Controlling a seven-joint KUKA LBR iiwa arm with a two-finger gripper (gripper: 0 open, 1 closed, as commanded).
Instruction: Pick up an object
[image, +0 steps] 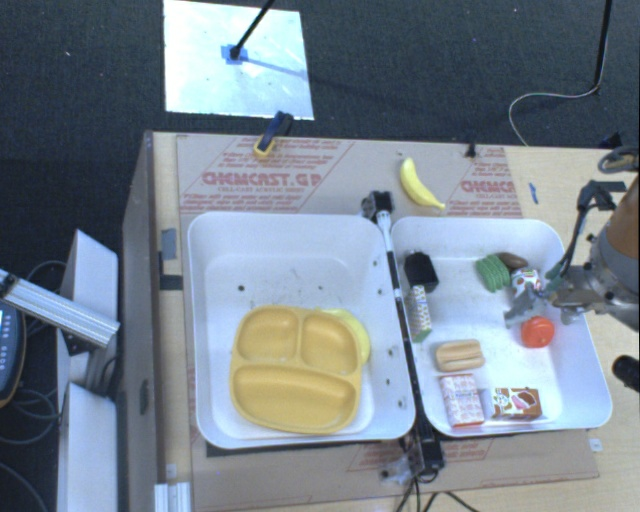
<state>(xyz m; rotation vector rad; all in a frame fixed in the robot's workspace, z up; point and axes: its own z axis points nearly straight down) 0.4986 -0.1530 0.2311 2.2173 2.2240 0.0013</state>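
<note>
Nearest the camera, along the front wall of the right-hand shallow white plastic bin (585, 405), lie two small printed cartons: a pale pink and white box (461, 400) and, just beside it to the right, a brown and red box (517, 403). Behind the pink box sits a small tan hot-dog bun toy (459, 354) with a rounded, smooth shape. Against the bin's left wall lies a slim speckled grey-green tube (420, 313), with a black blocky object (420, 270) just behind it. Further back rest a green ribbed, knobbly round item (492, 271) and a brown oval piece (514, 261) touching its right side.

An orange-red round ball-like object (538, 332) sits on the bin floor toward the right. The grey metal gripper (527, 298) hovers just above and to the left of it, reaching in from the right; I cannot tell whether its jaws are apart or together, and nothing is visibly clamped between them.

The left-hand shallow white plastic bin (230, 245) holds a yellow plastic divided tray (296, 370) with three smooth compartments.

On the brown lettered cardboard-covered tabletop (330, 170) behind the bins lie a yellow curved banana (420, 186) and a small blue and yellow clip-like tool (272, 135).
</note>
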